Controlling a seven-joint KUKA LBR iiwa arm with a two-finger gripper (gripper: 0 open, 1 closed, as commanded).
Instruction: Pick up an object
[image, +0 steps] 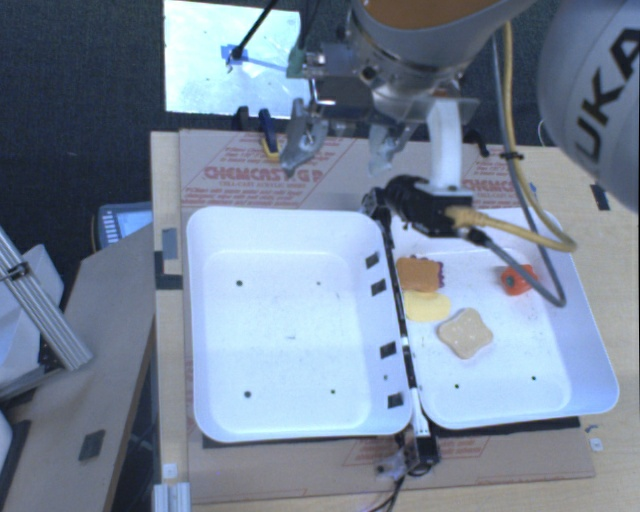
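Right shallow white plastic bin (590, 385) holds all objects. Nearest: tan bread-slice-shaped toy (465, 333), long axis running 10-to-4 o'clock. Just at its 10 o'clock, flat pale yellow oval piece (427, 307), long axis 9-to-3. Touching that at 12 o'clock, orange block on a purple base (420, 275). Small orange-red piece (516, 281) at 3 o'clock, under the yellow cable (515, 232). Left white bin (200, 330) adjoins. Farthest: grey two-finger jaws (343, 150), apart, gripping nothing, raised over the brown cardboard tabletop (240, 175).

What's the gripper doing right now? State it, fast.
Two-finger gripper: open, nothing between its metal fingers, raised above the back edge of the shallow white left bin.
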